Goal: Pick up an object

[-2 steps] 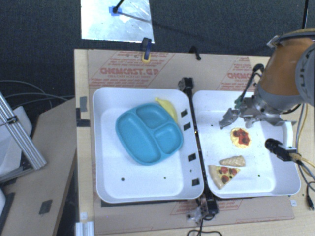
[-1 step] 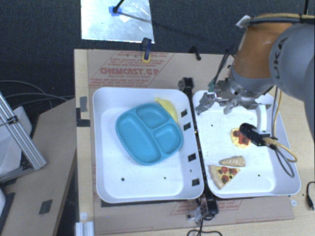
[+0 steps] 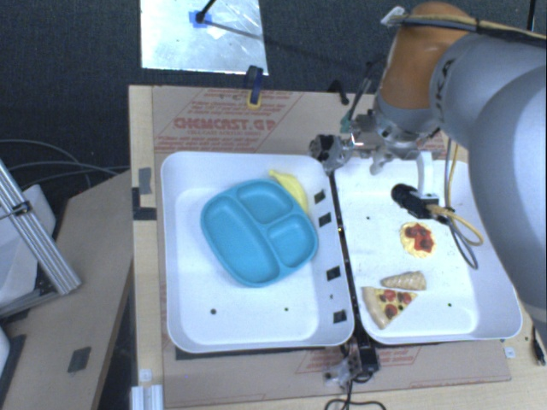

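Nothing lifted yet, judging by how things lie. Hand [image 3: 376, 148] hanging at the far edge of the right bin [image 3: 487, 314], near the divide between the two bins; whether apart or together, cannot tell, with the wrist and fittings hiding the tips. Nothing visible in its grasp.

Candidates for picking all resting on bin floors. In the right bin: a round pizza-like piece [image 3: 418, 238] with red topping, a small cone-shaped pastry [image 3: 404, 280] below it, and a pizza slice [image 3: 384, 304] just beside that, nearest the front. In the left bin [image 3: 197, 323]: a blue divided plate [image 3: 258, 231], with a yellow banana [image 3: 291, 187] tucked at its far edge.

Remaining, as a judgement: choosing a target, descending over it, closing on it, raising it clear. Nearest to the hand: the round pizza-like piece.
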`<state>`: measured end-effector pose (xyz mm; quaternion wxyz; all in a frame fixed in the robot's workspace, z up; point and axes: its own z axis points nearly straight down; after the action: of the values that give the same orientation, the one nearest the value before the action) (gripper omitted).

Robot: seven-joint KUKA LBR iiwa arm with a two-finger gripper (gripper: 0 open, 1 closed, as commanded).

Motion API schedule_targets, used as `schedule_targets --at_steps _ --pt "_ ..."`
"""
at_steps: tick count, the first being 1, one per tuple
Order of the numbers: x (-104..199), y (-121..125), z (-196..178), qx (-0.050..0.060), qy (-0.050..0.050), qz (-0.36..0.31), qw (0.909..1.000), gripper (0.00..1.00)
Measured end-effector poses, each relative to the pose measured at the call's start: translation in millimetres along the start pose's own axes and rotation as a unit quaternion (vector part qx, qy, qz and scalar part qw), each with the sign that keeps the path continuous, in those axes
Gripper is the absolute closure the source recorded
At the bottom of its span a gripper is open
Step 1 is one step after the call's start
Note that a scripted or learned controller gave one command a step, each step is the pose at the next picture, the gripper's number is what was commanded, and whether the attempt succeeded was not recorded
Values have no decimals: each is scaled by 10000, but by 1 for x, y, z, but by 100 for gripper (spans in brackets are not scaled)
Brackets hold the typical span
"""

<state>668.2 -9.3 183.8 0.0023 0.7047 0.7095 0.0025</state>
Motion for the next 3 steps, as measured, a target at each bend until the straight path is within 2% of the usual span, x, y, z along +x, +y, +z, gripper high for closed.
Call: schedule_targets --at_steps 1,2,3 --pt "22 1 -1 15 1 9 10000 0" --pt "23 2 -12 -3 3 -4 10000 100" --pt "81 -21 -73 9 11 -8 10000 100"
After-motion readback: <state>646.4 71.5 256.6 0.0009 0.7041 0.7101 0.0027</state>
